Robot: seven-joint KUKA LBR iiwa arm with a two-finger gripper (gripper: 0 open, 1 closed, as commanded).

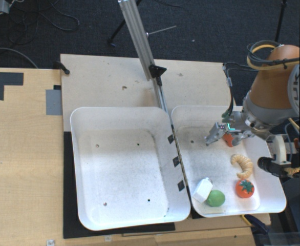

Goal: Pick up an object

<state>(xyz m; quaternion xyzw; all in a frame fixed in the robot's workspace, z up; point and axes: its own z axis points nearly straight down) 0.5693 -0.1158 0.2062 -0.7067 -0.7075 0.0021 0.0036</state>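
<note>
In the right bin, my gripper hangs low over the floor near the far right side. Its fingers are spread open. A small orange object lies between them, partly hidden by the gripper body. I cannot tell whether either finger touches it. Nearer the front of the same bin lie a tan curled object, a red tomato-like ball with a green top, a green ball and a white block.
The left bin stands beside the right one, with black clips along the shared rim. A slanted metal rail rises behind the bins. The arm's orange band looms at the right.
</note>
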